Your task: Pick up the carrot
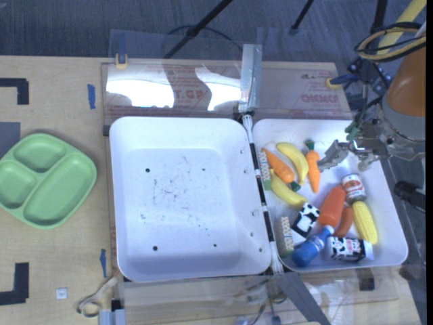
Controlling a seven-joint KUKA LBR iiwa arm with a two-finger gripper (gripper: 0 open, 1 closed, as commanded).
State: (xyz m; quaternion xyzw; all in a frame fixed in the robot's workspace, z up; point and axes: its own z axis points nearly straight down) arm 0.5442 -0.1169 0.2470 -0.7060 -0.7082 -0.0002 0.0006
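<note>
Over the right bin [396, 249], near its upper right part, the claw [352, 153] hangs on the grey arm [406, 124] with nothing between its metal prongs; they look spread apart, so it reads as released and carrying nothing. The carrot [312, 169], small and orange with a green top, lies just to the left of the claw, its green end pointing toward the back wall. It rests against the upper banana [295, 160], with another orange vegetable [281, 166] on the banana's far side and a second banana [287, 193] below. Further down the same bin sit a corn cob [365, 221], a blue bottle [310, 247] and a small can [352, 187]. The left bin [128, 202] holds no items, and a green divided plate [20, 181] sits on the surface [54, 263] at far left. By my reading, this is the approach step, the grasp not yet made. The next move calls for shifting left until the prongs straddle the carrot, lowering, then closing across its narrow body without catching the banana alongside.
</note>
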